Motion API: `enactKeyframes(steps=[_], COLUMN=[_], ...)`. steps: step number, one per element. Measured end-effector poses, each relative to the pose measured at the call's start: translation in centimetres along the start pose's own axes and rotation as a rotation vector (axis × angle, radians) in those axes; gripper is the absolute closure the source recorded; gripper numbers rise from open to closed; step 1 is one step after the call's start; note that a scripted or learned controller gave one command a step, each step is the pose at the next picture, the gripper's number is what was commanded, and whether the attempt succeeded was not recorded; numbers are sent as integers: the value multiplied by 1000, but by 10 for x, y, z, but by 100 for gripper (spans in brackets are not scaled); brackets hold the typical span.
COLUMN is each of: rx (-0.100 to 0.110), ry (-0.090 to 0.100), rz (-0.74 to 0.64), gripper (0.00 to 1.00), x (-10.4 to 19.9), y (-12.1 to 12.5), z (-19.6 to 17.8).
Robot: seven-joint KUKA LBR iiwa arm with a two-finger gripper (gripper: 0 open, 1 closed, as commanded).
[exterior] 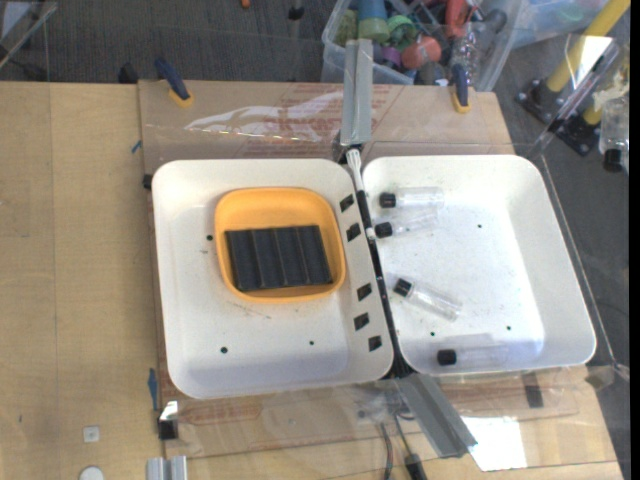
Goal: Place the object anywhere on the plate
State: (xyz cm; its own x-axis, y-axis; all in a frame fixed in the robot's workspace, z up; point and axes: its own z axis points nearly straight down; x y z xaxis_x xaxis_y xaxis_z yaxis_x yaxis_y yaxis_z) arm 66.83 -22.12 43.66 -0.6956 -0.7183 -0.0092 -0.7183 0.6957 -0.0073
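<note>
A yellow-orange plate (272,201) with rounded corners sits in the left white bin (200,348), toward its upper middle. A black ribbed rectangular object (278,257) lies flat on the plate and covers most of its floor. In the right white bin (530,268) lie several clear tubes with black caps, among them one near the top left (412,198), one mid-left (428,298) and one at the front (478,353).
A row of small black tabs (362,290) runs along the divider between the bins. Behind the bench stands a clear crate of colourful toys (430,13). A metal bar (355,93) rises at the back between the bins. Bare wooden benchtop (70,268) lies to the left.
</note>
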Motion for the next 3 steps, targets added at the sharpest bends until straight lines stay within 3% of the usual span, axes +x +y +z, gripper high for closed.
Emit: enactKeyframes(steps=[1,2,3], rx=[-1,-1,-3], ry=[0,0,-1], rz=[-218,-270,-629], gripper=[100,100,100], x=[0,0,0], y=[0,0,0], z=[0,0,1])
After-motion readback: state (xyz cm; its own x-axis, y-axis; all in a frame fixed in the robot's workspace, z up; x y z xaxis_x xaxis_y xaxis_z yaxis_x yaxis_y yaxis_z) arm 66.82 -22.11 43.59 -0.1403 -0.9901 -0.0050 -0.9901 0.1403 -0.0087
